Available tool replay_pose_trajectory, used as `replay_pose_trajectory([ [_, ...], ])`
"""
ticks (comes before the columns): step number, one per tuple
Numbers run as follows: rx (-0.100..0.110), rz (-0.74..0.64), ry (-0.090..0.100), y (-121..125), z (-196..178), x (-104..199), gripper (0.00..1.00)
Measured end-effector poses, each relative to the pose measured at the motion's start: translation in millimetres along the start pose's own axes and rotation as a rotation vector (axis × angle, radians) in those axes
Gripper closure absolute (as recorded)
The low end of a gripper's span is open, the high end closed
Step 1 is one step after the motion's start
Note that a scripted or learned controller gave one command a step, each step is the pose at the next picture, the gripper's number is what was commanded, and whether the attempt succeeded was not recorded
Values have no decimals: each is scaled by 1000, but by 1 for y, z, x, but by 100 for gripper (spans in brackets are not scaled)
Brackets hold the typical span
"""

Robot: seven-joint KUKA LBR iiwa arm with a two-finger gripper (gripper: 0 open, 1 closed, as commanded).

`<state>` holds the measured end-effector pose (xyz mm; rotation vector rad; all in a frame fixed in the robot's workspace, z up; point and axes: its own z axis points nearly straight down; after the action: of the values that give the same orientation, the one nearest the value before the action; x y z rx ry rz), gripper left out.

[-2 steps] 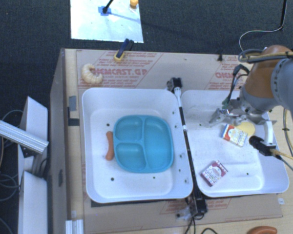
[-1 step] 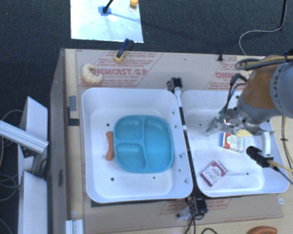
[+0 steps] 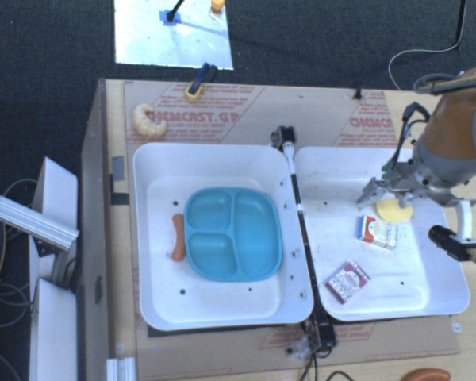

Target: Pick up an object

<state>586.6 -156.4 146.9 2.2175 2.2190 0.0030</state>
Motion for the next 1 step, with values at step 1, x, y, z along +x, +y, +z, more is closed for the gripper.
replay_pose_trajectory([
  [1,0,0,1,-13,50,14,0],
])
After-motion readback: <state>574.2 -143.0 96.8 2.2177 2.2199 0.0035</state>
